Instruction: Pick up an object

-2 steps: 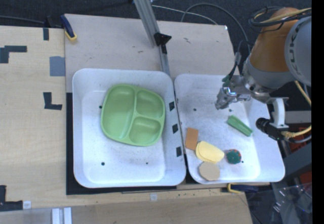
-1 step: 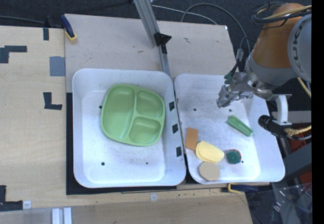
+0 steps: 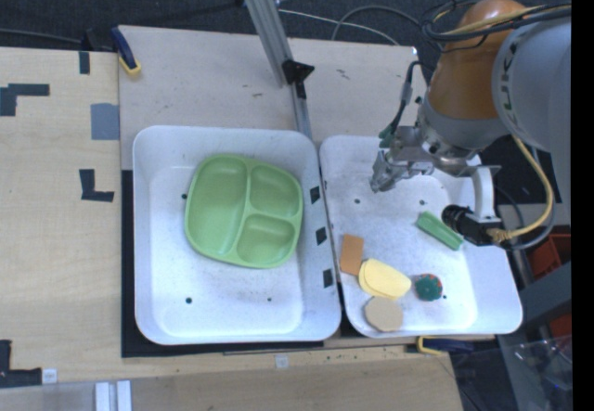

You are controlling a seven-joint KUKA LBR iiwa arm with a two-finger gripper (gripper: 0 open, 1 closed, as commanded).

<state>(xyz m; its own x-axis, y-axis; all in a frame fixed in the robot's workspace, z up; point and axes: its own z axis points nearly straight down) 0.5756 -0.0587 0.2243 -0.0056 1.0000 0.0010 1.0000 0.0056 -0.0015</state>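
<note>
We read the gripper (image 3: 383, 179) as hanging over the upper left part of the right bin (image 3: 492, 307), above bare white floor. Nothing sits between its fingers; whether they stand wide or narrow we cannot tell from this slant.

Candidate objects all lie lower in the frame than the gripper, in the same bin. The green block (image 3: 438, 230) lies tilted, right of centre. The orange piece (image 3: 352, 254) sits near the bin's left wall. The yellow piece (image 3: 384, 278) lies just below and right of it, touching or nearly touching the tan disc (image 3: 383, 314) at the bottom. The small dark green and red item (image 3: 428, 287) sits just right of the yellow piece; its shape is too small to make out.

Our judgement on the step: the approach is not yet committed. We would pick the green block, since it lies apart from the others and looks narrow enough to span. We would align the fingers across its short side and descend straight. The yellow piece and tan disc are crowded, so a grasp there risks nudging a neighbour. The orange piece is close to the wall, leaving poor finger clearance.

The left bin (image 3: 148, 214) holds one green divided plate (image 3: 245, 211), three compartments, with nothing in them
</note>
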